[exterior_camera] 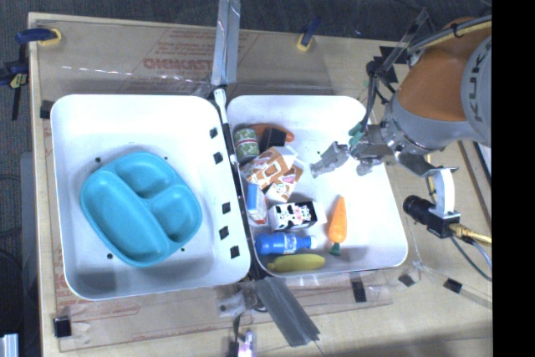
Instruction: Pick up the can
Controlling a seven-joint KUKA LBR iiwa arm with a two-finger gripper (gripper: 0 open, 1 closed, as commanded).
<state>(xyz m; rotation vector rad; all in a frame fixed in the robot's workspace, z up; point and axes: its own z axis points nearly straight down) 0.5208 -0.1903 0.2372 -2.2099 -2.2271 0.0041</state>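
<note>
Green can [246, 144] by bin divider, hand [328, 160] well right, apart

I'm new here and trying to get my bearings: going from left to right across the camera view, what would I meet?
Blue divided plate in the left bin → can → cow-print carton → carrot → pincer → the arm's orange band.

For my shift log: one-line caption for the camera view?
Pincer hovers over right bin, beside the can and clutter; blue tray fills left bin.
</note>
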